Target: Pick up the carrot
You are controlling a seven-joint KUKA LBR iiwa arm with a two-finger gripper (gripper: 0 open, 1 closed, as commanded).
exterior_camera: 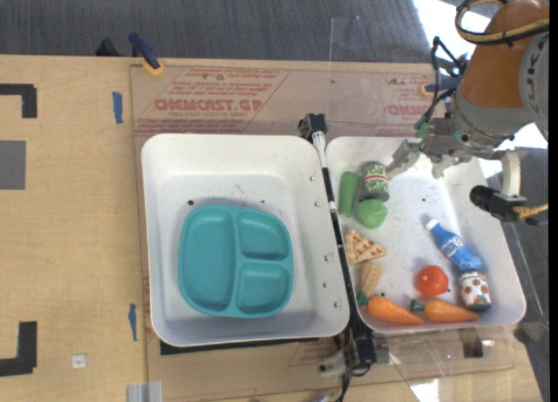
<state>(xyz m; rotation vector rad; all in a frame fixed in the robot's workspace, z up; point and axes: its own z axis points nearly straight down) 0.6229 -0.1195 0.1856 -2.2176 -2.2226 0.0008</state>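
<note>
The gripper (425, 158) hangs over the far part of the right bin (510, 256), toward that bin's 12 o'clock, below the orange band of the arm (499, 51). Its two fingers (404, 156) look spread apart, with nothing between them and nothing touching them; the white floor of the bin shows under the gap. Just beside it, at its 9 o'clock, stands a small green-labelled can (375, 180) against a green vegetable piece (359, 200). Two carrots lie along the near wall of the same bin, at about 6 o'clock from the gripper and well apart from it: one carrot (394, 310) near the bin's near-left corner, the second carrot (449, 310) just to its right, with a tomato (431, 280) between and slightly behind them. The left bin (166, 217) holds a teal divided plate (234, 260).
</note>
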